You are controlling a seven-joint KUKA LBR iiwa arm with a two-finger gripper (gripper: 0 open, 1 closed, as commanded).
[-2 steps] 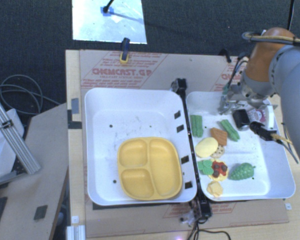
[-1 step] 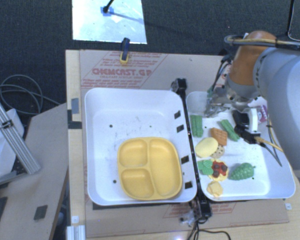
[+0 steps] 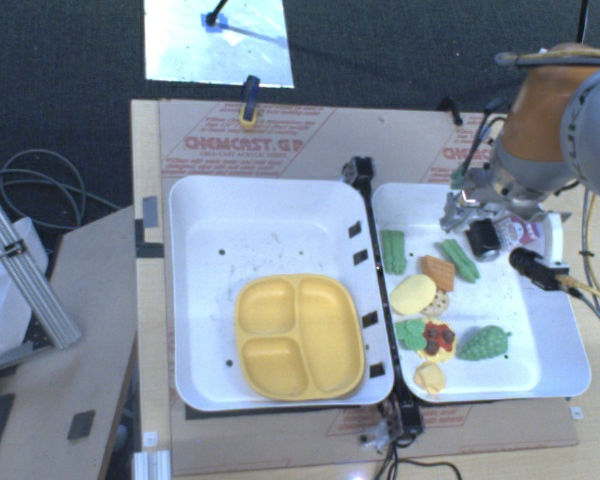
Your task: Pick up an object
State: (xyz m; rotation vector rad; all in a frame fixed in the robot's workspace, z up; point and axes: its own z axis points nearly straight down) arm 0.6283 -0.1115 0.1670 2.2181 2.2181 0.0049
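My gripper (image 3: 462, 211) hangs over the back of the right bin (image 3: 570, 353), below the grey arm with its orange band. Toy food lies in that bin: a green pod (image 3: 393, 251), a second green piece (image 3: 460, 260), an orange cracker (image 3: 438, 271), a pale yellow round piece (image 3: 413, 294), a green leafy piece (image 3: 410, 333) with a red bit (image 3: 439, 339), a green bumpy piece (image 3: 483, 343) and a small yellow piece (image 3: 430, 376). The second green piece lies just in front of the gripper. A pinkish item (image 3: 526, 231) shows partly behind the wrist.
The left bin (image 3: 210, 218) holds a yellow divided tray (image 3: 300, 335) toward its front. A black divider (image 3: 372, 268) with clips runs between the bins. A yellow-handled tool (image 3: 249, 103) lies on the bench behind the left bin.
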